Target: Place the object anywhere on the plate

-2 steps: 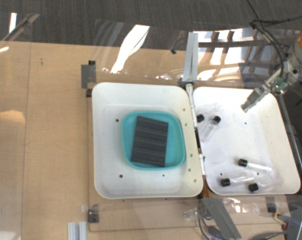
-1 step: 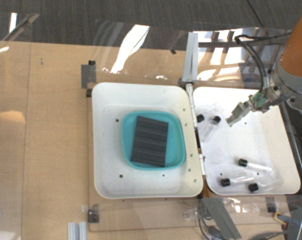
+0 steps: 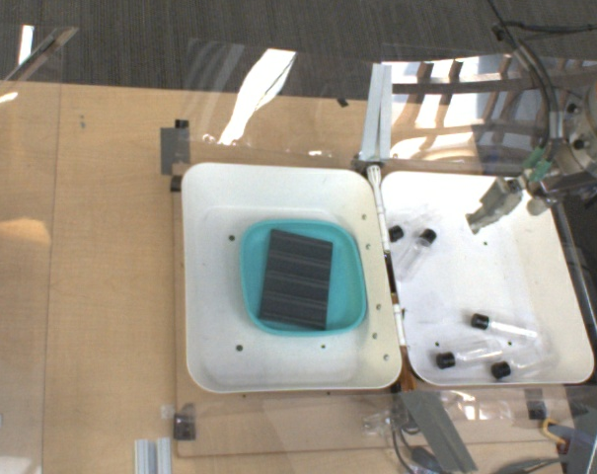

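A dark grey ridged block [image 3: 296, 279] lies flat in the middle of the teal plate [image 3: 349, 265]. The plate sits in the left white bin [image 3: 209, 294]. My gripper [image 3: 493, 208] hangs over the upper right part of the right bin [image 3: 566, 349], well away from the plate and the block. It points down and to the left, and I see nothing in it.
Several clear tubes with black caps lie in the right bin: two near its upper left [image 3: 423, 235] and others along its lower edge [image 3: 500, 326]. A raised divider [image 3: 385, 265] separates the two bins. Cables and metal framing stand at the upper right.
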Controlling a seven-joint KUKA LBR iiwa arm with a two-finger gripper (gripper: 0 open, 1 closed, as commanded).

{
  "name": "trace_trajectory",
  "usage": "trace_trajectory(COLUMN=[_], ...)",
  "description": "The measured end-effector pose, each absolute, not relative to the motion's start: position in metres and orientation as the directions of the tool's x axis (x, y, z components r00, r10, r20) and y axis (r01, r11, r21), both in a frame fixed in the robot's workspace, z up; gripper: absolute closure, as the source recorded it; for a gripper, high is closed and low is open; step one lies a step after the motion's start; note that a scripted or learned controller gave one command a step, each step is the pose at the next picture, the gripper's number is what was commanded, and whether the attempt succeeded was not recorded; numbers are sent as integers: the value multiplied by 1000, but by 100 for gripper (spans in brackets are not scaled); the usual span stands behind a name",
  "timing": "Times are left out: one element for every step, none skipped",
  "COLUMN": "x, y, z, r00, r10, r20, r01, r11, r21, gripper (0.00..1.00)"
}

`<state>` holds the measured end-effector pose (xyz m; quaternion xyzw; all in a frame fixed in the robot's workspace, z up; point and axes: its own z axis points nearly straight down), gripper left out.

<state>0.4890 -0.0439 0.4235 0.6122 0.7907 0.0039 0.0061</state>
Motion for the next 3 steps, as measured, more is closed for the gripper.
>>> trace_trajectory(x=[489,489,489], y=[-30,-13,-2], z=[436,437,437], r00=[42,281,499], r10=[999,960,866], r20=[-1,2,5], r01=[999,960,866], r11=[-42,-281,-499], r21=[10,11,10], gripper=[0,0,0])
